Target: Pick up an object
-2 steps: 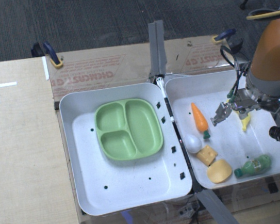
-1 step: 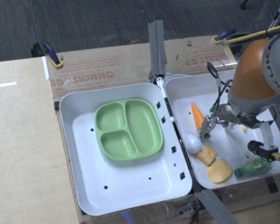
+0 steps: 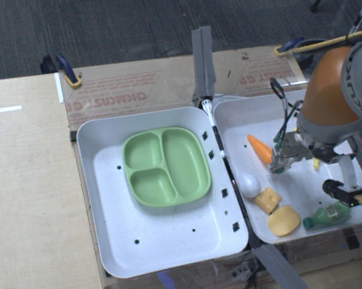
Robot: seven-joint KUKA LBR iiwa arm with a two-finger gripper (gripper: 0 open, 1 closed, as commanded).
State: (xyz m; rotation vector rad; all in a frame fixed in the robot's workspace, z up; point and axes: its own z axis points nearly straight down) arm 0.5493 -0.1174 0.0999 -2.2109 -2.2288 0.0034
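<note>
In the camera view the right bin [image 3: 292, 100] holds an orange carrot [image 3: 259, 148], a white egg [image 3: 249, 184], a tan cheese-like block [image 3: 267, 199], a yellow rounded piece [image 3: 283, 221] and a green bottle [image 3: 326, 216] lying on its side. My gripper [image 3: 278, 159] hangs low over the middle of this bin, just right of the carrot's lower end. The arm's grey wrist and orange band [image 3: 328, 95] rise behind it to the right.
The left bin [image 3: 109, 205] bears a green divided plate [image 3: 167, 166]. A grey divider post [image 3: 204, 63] stands between the bins at the back. A small yellow bit [image 3: 316, 165] lies under the wrist. Cardboard bench surface lies to the left.
</note>
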